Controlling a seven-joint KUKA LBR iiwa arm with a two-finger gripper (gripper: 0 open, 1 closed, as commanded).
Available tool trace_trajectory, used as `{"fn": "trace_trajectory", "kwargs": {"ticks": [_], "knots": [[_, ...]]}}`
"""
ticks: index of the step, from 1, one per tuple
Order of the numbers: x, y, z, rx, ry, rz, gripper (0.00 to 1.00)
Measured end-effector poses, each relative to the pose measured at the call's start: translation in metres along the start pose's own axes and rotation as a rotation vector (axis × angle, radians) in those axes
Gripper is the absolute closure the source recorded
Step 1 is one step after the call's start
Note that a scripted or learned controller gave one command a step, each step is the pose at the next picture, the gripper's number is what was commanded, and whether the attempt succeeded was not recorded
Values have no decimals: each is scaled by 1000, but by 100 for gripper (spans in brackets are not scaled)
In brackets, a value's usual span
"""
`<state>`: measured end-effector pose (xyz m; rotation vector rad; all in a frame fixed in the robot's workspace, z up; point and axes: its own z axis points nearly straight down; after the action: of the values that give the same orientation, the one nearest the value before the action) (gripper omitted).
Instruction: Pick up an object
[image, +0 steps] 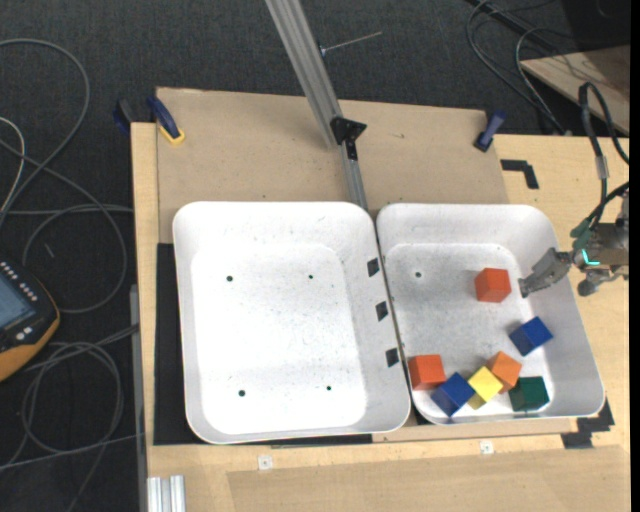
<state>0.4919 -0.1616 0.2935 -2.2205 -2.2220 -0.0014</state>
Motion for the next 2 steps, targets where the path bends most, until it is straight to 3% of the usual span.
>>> {"fn": "trace_trajectory", "kwargs": {"ticks": [2], "knots": [[-1,-2,124,9,3,1,0]]}}
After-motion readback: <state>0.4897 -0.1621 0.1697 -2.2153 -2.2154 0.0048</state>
